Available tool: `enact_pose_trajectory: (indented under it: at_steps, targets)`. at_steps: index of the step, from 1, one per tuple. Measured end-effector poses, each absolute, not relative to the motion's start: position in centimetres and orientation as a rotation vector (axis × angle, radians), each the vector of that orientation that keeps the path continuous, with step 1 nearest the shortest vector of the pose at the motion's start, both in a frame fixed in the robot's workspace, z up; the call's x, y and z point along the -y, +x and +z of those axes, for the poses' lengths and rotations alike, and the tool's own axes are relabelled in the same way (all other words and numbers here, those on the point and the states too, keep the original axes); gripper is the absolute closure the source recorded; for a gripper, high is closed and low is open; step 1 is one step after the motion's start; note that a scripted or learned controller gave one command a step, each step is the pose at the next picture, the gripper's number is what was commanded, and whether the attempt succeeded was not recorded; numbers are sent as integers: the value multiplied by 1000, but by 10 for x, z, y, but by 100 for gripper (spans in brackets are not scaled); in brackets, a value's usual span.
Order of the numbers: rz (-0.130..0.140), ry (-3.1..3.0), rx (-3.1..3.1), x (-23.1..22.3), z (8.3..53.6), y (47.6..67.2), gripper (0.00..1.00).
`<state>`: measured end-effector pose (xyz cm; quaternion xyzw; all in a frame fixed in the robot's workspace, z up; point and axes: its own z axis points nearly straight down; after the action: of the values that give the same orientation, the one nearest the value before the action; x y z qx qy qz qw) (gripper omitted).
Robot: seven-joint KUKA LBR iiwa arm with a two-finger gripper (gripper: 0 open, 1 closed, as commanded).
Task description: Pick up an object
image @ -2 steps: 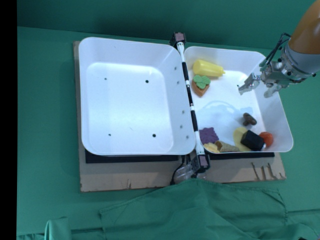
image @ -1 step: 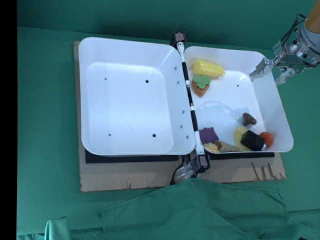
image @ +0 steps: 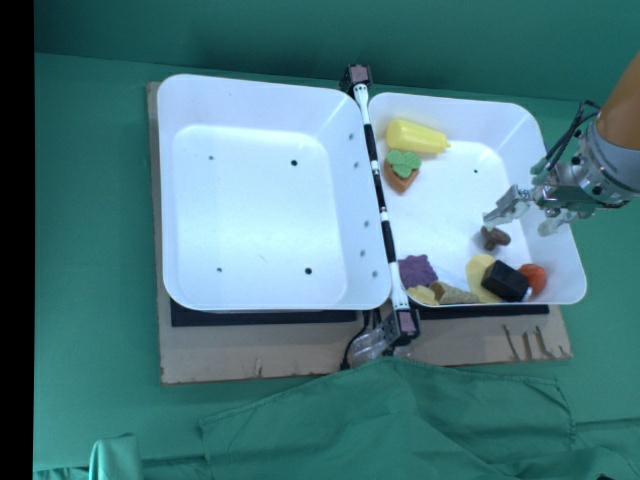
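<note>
My gripper (image: 527, 214) hovers over the right side of the right bin (image: 450, 118), fingers spread open with nothing between them. A small brown piece (image: 493, 237) lies just below and left of the left fingertip. Along the bin's front edge sit a black block (image: 506, 281) on a yellow piece (image: 480, 273), an orange-red piece (image: 534, 277), a purple cluster (image: 417, 269) and a tan piece (image: 455, 295). At the bin's back left lie a yellow corn-like toy (image: 416, 137) and a carrot-like toy with a green top (image: 402, 168).
The left bin (image: 190, 108) stands beside the right one, joined by a black-and-white divider bar (image: 378, 198). Both rest on a cardboard sheet (image: 260, 363). Rumpled green cloth (image: 400, 428) lies in front.
</note>
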<state>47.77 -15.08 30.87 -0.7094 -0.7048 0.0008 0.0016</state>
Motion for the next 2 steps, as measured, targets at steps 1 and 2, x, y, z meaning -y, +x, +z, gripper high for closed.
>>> enact_pose_trajectory:
  at_steps: [1,2]
  targets:
    - [6,-2228,2208,189,212,466,0]
    - [-2,-2229,2223,187,238,491,0]
